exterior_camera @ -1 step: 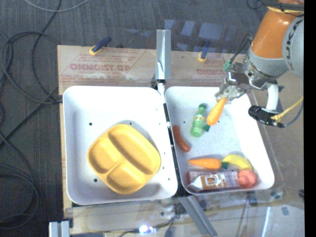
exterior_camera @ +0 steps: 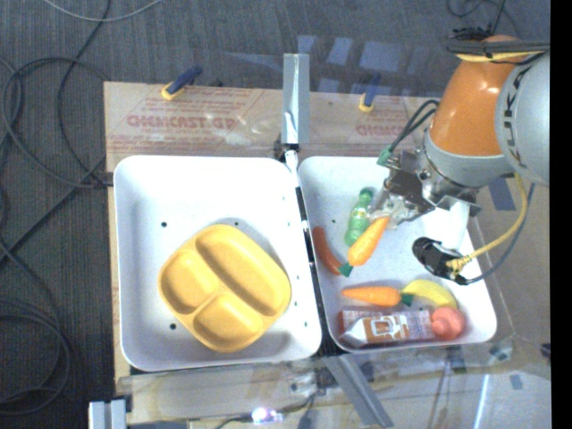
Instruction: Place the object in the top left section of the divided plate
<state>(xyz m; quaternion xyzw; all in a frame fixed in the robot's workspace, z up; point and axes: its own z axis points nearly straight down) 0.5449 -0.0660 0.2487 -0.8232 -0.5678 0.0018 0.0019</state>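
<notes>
Camera view: tool (exterior_camera: 390,211) grips carrot (exterior_camera: 367,242) by its top, above right bin (exterior_camera: 487,324).

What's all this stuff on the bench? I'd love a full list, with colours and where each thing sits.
Bins: two, white, side by side on the bench.
Divided plate: one, yellow, in the left bin.
Carrots: two, orange; one tilted at the gripper in the right bin, one lying nearer the front.
Green bottle: one, in the right bin, beside the tilted carrot.
Sausage: one, reddish, by the right bin's left wall.
Banana: one, yellow, right bin, front right.
Red fruit: one, front right corner; kind unclear.
Carton: one, red and white, along the right bin's front wall.
Clamps: two, yellow and blue, on the board's far edge.
Arm: one, grey and orange, from the right.
Gripper: one, dark, at the tilted carrot's upper end.
</notes>
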